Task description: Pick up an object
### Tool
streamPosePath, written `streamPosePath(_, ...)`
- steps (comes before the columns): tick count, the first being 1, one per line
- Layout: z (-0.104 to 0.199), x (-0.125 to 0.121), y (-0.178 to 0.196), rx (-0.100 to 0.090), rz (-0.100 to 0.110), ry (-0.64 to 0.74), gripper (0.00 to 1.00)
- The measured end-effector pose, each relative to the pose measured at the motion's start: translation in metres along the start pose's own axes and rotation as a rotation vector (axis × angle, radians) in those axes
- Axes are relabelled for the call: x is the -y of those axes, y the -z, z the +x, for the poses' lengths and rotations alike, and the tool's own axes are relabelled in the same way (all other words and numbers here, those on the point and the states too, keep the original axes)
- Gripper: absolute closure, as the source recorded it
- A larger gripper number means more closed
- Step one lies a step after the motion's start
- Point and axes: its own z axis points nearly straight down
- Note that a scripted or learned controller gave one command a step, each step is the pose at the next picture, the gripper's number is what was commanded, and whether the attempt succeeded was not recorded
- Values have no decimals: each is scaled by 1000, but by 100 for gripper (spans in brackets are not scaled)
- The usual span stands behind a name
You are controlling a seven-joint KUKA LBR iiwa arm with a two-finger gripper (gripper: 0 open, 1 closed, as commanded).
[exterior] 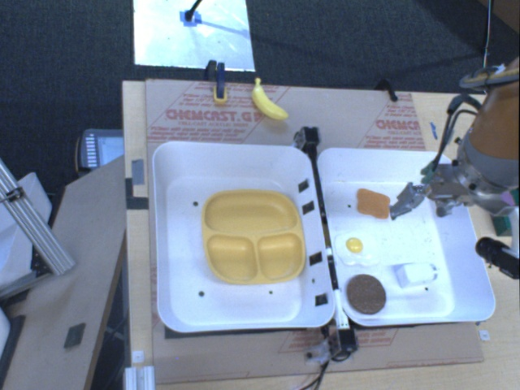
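Observation:
The right bin (463,242) holds an orange toast-like piece (374,203), a toy fried egg (354,246), a round brown patty (366,293) and a small white block (416,275). My gripper (420,210) hovers over the upper middle of this bin, just right of the orange piece. Its fingers are spread, with one grey fingertip (400,208) close to the orange piece's right edge. Nothing sits between them.
A yellow divided plate (248,236) lies in the left bin (175,218). A toy banana (268,102) and a yellow-black clamp (219,84) rest on the cardboard behind the bins. The black divider (318,218) runs between the bins.

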Motion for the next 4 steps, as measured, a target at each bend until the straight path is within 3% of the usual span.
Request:
streamPosePath(1,0,-2,6,2,-12,3,0)
streamPosePath(2,7,0,-38,0,-7,1,0)
streamPosePath(4,11,-4,-161,-1,-7,1,0)
